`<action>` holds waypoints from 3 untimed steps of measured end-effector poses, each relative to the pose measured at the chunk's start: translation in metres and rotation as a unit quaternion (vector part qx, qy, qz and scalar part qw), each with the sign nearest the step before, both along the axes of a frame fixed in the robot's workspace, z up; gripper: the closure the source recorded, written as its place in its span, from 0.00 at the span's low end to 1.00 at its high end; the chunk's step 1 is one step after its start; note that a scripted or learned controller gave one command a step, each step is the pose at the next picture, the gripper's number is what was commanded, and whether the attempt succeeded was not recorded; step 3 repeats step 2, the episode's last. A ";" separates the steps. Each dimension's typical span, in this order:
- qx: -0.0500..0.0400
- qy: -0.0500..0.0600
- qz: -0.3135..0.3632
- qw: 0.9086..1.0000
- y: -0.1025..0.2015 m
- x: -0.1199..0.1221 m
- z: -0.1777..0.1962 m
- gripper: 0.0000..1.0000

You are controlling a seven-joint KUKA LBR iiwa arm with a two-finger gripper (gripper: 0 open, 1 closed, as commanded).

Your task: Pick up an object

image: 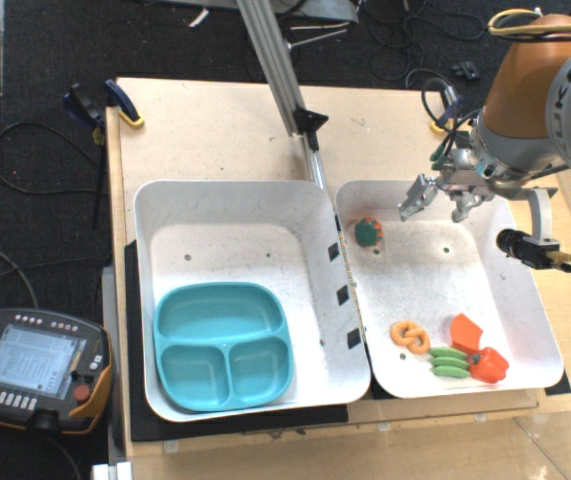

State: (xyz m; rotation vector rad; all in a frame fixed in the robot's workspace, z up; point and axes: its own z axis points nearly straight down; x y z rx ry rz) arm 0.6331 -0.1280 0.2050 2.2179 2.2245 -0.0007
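Dark carpeted floor around a light wooden bench [215, 118]; loose black cables run across the floor at top and left. A teach pendant [30, 368] with a lit screen sits on the floor at lower left. A blue-and-yellow clamp [115, 103] grips the bench's far left corner. A slanted aluminium rail [275, 58] crosses from the top of the view down to the seam between the bins.

Left bin [165, 218]: holds one teal three-compartment tray [223, 345], lying flat in the bin's near half. Small dark specks on the bin floor.

Right bin [525, 308]: a small green-and-red round toy [368, 232] lies in the far left part, well apart from the rest. Near the front edge, a cluster: an orange pretzel-shaped piece [410, 336], a green pea pod [450, 361] just right of it, an orange block [466, 331] above the pod, and a red pepper-like piece [488, 366] touching the pod's right end.

Arm [540, 88] enters from the right, orange band visible above the wrist. Gripper [443, 204] hangs over the far part of the right bin, to the right of the round toy and clear of it. Its two fingers are spread apart with open bin floor visible between them; nothing is held. All objects in the right bin rest on the bin floor.
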 end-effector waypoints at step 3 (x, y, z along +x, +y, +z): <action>-0.001 -0.002 0.000 1.000 -0.023 0.005 0.059 1.00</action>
